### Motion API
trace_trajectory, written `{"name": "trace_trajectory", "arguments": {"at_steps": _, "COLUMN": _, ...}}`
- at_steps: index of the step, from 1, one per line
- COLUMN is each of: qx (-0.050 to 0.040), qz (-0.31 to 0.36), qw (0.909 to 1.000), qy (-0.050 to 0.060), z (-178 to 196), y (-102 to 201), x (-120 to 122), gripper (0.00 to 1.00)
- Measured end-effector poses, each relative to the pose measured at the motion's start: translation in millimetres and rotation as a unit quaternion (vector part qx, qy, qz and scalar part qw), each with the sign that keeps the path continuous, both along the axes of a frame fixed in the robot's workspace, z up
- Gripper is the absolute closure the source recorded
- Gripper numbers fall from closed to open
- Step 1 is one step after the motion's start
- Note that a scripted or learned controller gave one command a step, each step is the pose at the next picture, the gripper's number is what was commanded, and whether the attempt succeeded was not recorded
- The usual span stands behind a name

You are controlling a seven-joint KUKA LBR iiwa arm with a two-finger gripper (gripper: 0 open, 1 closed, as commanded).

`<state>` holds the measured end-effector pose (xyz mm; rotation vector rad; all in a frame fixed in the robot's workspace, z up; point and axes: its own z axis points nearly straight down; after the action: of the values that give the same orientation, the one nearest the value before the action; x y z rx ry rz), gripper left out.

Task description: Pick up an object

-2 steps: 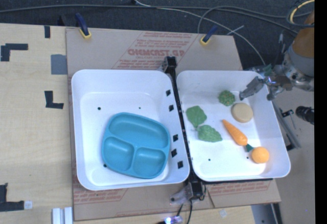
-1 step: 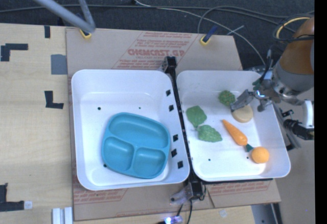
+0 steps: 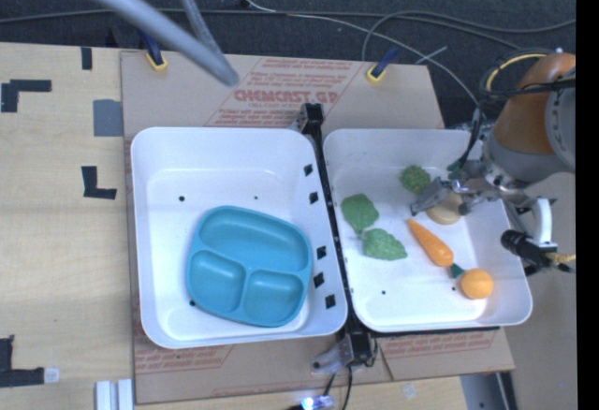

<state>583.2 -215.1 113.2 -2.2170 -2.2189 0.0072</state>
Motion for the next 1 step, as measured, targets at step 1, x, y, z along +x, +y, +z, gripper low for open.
{"name": "trace_trajectory", "arguments": {"at_steps": 1, "qx": -0.0048, "qz": 0.0, "qw": 1.0, "qy": -0.007, "z": -24.7, "y": -2.8, "x": 2.2, "gripper": 0.0}}
